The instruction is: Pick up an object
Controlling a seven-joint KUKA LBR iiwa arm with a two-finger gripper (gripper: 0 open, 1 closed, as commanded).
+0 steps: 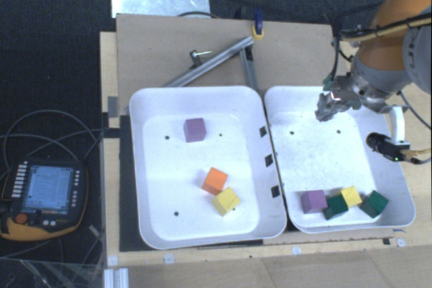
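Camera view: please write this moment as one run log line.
tool: above right white bin, upper part | holding: nothing seen | nearest: small purple cube, apart

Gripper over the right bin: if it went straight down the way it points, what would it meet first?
Probably bare floor of the right bin. The gripper hangs over the bin's upper part, well clear of the blocks along the near wall; depth is uncertain.

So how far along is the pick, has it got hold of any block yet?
Nothing looks picked yet. The hand hangs over the far part of the right bin with no block visible in it. That bin's blocks, purple, two dark green and yellow, all sit along its near edge. Left: move over one, descend, grip and lift.
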